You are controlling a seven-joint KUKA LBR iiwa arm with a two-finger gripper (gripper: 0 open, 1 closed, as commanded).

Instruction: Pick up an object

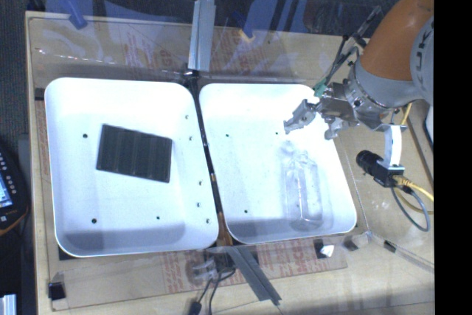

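A clear plastic bottle [302, 188] lies lengthwise in the right bin [243, 158], near its right wall. A dark grey ribbed rectangular pad [135, 153] lies flat in the left bin [66, 107]. My gripper [315, 122] hovers over the right bin's upper right corner, above and just beyond the bottle's top end. Its two fingers stand apart with nothing between them, so it is open.
A metal divider post [202, 33] rises behind the seam between the bins. Cables and a black connector [376, 167] hang to the right of the right bin. A clear panel stands along the bench's back edge.
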